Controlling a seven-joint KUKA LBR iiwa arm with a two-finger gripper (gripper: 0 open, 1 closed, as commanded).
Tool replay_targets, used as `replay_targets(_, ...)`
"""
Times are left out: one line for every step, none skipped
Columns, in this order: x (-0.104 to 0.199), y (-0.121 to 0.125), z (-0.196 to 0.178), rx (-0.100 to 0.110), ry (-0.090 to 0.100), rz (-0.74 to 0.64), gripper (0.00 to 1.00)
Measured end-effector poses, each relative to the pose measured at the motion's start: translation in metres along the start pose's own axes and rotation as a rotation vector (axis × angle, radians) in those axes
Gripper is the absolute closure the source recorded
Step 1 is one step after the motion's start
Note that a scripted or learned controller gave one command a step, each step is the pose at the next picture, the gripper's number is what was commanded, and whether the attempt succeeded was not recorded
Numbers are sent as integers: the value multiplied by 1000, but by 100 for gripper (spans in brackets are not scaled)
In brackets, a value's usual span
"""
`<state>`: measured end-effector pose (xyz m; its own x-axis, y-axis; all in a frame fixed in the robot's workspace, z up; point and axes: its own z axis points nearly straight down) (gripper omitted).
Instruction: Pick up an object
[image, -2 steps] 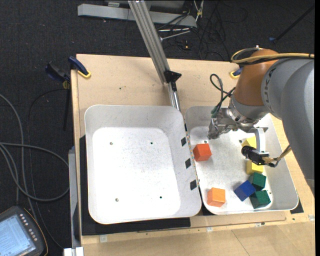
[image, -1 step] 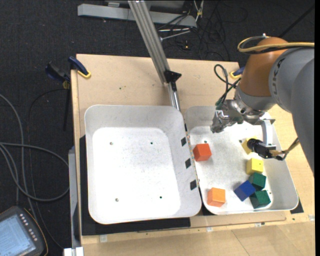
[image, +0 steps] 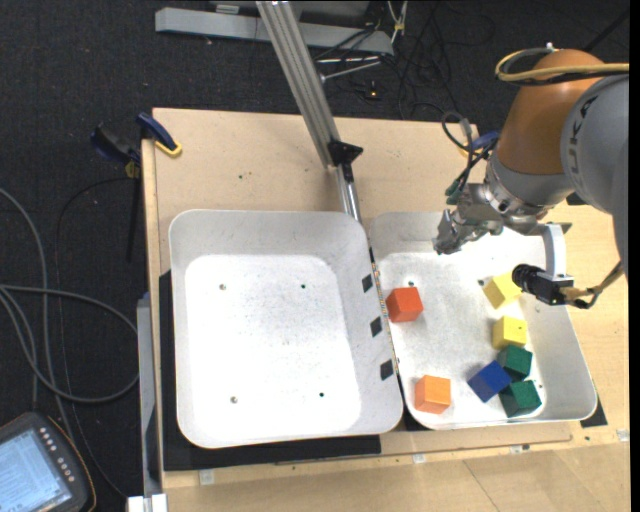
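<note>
Seven small coloured blocks are left unlifted in the right white bin (image: 575, 385); two-finger gripper (image: 450, 240), near its far rim, grip state undeterminable.

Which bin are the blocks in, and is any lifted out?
All in the right bin; none is lifted. Orange blocks, yellow, blue and green rest on its floor, apart from the end effector.

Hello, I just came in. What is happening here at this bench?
A robot arm reaches in from the right, and its gripper hangs over the back part of the right bin. It holds nothing I can see. Seven blocks lie in that bin: two orange, two yellow, one blue, two green. The nearest is the orange block. The left bin sits beside it. No block is picked yet.
</note>
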<state>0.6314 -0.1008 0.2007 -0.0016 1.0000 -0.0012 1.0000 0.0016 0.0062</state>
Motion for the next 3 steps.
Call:
replay_targets(-1,2,-43,0,0,0,100)
replay_targets(57,-5,-49,6,3,-7,100)
replay_targets(108,-16,-55,6,3,-6,100)
